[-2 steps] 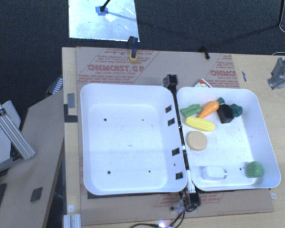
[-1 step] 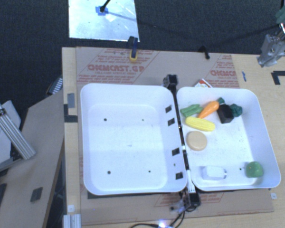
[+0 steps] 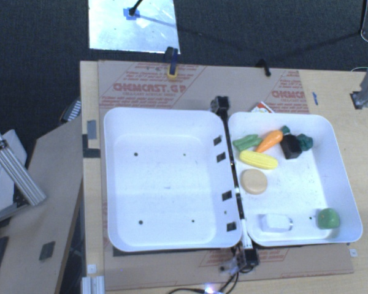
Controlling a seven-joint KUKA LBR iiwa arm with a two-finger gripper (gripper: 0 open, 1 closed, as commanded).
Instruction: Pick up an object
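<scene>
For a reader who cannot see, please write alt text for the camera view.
Two white bins sit side by side on a bench; the right bin holds toy food: a carrot, corn, a round biscuit and a green ball. The left bin shows bare white floor.

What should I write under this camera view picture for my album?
Toy carrot, corn, round biscuit and green ball wait in the right bin.

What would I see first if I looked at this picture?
You'd spot the bright toy food bunched at the top of the right bin: an orange carrot, a yellow corn cob and a green pea pod, with a round tan cookie just below them. A small green ball sits alone in that bin's lower right corner. Beside it lies the big white left bin.
</scene>
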